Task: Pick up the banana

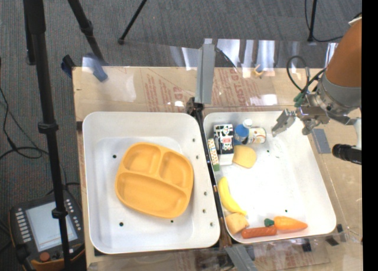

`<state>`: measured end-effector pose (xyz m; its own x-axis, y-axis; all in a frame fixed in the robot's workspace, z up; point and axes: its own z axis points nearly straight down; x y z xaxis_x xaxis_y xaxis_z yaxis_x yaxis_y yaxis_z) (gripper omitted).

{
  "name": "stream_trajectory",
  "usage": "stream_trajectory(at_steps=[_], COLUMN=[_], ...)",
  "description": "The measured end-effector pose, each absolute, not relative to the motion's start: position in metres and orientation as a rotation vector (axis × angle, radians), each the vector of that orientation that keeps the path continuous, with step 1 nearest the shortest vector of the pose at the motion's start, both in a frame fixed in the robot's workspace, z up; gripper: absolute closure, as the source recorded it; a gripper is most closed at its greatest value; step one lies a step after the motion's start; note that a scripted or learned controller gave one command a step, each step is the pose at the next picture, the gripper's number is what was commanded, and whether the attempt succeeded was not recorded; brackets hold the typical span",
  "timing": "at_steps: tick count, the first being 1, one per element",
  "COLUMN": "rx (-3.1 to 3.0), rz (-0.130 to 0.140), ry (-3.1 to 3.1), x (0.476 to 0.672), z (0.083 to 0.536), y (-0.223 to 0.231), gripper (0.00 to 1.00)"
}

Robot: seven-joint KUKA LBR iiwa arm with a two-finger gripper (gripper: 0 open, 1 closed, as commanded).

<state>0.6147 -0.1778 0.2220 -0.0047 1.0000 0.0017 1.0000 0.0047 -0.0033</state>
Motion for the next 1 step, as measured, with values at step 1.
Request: stream_trajectory(at_steps=[1], rx=[-2.206], rz=[0.001], ry=[-2.232], x=[0.5757], z=[0.0865], y=[-0.1505], gripper=[0.0])
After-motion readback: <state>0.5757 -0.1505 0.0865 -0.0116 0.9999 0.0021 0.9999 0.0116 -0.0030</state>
